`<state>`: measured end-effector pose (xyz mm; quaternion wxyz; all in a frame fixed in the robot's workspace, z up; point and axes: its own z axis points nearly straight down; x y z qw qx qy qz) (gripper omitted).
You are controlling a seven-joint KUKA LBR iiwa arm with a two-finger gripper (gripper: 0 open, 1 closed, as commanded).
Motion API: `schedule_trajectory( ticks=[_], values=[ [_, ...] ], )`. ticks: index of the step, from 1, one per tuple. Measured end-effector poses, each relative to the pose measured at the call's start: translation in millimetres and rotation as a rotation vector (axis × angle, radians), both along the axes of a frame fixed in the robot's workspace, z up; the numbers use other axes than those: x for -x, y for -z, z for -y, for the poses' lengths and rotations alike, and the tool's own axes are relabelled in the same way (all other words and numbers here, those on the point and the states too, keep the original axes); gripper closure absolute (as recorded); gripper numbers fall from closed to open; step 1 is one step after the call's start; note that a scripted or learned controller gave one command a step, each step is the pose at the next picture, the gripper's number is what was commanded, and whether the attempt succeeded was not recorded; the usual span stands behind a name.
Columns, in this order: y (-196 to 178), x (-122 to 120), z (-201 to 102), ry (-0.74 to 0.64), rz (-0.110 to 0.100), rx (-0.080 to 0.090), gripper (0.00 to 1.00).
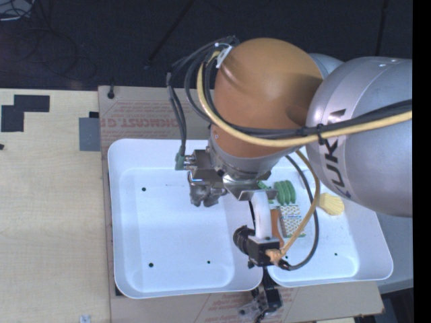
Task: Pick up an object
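Observation:
My gripper (204,194) hangs low over the left white bin (145,247), close to that bin's right wall and toward its far side. No object shows beneath it or in it. In the right bin (367,264) lie a green ridged object (286,190), a yellow object (331,204) and a white speckled box with an orange edge (288,221). All three sit to the right of the gripper. The large orange wrist and grey arm cover much of the right bin's far part.
The bins rest on a brown cardboard sheet (135,116) atop a pale wooden bench (47,200). The shared wall between the bins runs just right of the gripper. Cables loop around the wrist and down toward the bins' front edge.

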<state>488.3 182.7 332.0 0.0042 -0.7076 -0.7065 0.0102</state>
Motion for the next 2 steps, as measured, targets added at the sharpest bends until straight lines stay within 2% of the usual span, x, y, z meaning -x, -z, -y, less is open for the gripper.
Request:
schedule_trajectory(
  ticks=[1, 2],
  values=[
    [-38, -18, -34, -0.005, 0.020, -0.009, 1.00],
    [125, 17, -38, 0.000, -0.001, 0.000, 1.00]
  ],
)
